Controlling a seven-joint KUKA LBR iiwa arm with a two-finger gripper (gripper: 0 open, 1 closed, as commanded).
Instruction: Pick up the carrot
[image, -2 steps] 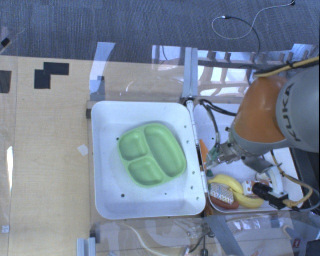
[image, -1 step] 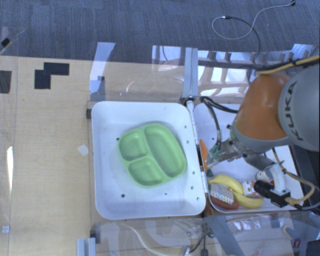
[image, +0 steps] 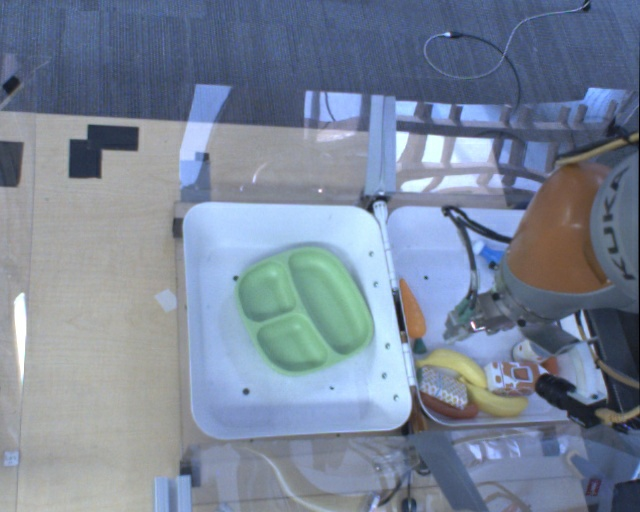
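We read "KU" in pale letters on the grey arm. One carrot lies against the right bin's left wall, just left of the gripper; we cannot tell how its fingers stand. Beside it lie one banana and one printed packet. One green three-part plate sits in the left bin.

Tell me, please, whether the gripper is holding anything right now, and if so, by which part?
Nothing is held. The gripper hovers to the right of the carrot, which lies apart from it against the right bin's left wall.
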